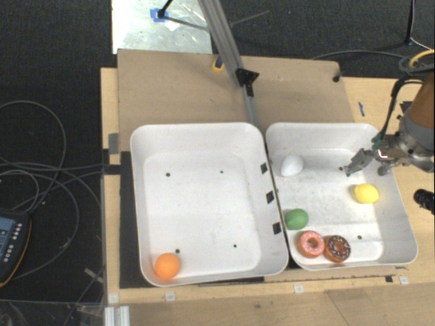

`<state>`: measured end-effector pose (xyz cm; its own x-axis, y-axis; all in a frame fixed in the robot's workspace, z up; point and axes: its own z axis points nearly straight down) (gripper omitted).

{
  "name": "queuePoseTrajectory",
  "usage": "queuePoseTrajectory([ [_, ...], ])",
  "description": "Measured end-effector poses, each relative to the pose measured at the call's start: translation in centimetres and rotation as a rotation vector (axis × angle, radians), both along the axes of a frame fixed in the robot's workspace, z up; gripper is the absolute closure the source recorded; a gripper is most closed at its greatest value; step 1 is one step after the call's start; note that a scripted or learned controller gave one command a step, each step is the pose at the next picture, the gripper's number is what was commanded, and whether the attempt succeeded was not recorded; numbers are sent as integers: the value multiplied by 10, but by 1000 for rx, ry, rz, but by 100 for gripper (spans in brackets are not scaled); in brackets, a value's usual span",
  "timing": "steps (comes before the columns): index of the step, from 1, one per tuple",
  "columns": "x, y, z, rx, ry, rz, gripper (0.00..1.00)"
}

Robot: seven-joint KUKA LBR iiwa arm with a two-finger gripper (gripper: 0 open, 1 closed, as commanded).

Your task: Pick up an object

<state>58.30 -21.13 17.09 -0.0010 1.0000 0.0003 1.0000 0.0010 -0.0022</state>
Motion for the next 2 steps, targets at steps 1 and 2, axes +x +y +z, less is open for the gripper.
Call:
queuePoseTrajectory([
  [1, 6, 8, -56, 1, 0, 2, 0],
  [2, 8, 7, -41, -1, -7, 4, 100],
])
